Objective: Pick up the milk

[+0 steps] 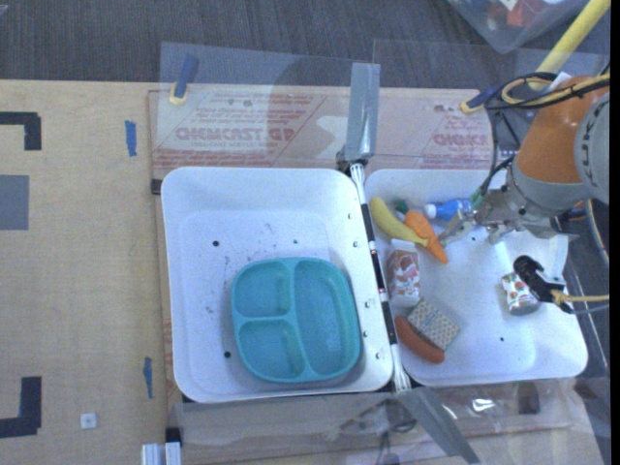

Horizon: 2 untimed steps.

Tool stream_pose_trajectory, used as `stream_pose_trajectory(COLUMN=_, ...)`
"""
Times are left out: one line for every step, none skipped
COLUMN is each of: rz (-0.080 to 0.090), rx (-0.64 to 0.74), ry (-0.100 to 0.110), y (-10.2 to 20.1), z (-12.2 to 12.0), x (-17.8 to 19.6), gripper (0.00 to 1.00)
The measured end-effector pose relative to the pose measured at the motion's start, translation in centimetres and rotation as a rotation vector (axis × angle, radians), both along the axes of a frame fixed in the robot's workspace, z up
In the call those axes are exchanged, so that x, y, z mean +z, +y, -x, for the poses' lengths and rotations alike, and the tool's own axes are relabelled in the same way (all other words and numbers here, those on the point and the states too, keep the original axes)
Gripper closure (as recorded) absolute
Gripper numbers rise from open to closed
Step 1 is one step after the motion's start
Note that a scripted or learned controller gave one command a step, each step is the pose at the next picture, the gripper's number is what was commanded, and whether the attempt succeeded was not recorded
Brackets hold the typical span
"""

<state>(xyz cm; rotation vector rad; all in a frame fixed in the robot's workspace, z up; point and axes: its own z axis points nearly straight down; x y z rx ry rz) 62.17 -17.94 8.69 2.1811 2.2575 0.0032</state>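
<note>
Camera view, looking down at a slant: pale wood tabletop (77,260) with black corner marks and blue tape strips; dark grey carpet floor (242,8) beyond it; clear plastic sheeting (252,124) behind the bins; a clear storage box (504,3) on the floor at top right.

Left bin (194,211): white, speckled; holds a teal divided plate (294,320).

Right bin (542,347): white; holds the milk (403,273), a small carton lying near the bin's left wall; a banana (386,218) and a carrot (425,233) just above the carton; a blue-capped bottle (448,208); a sausage (419,340) with a patterned sponge (433,322) against it; a small can (519,293) at right.

Arm (557,148): grey with orange band, entering from the right; claw (481,223) over the bin's upper part, well apart from the milk; whether its fingers are spread or closed I cannot tell.
</note>
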Motion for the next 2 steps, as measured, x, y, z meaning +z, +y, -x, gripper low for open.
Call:
stream_pose_trajectory(rz=0.000, rx=0.040, ry=-0.001, y=7.8, z=0.0, x=0.1, gripper=0.00)
stream_pose_trajectory(rz=-0.006, rx=0.108, ry=0.022, y=1.9, z=-2.9, x=-0.1, gripper=0.00)
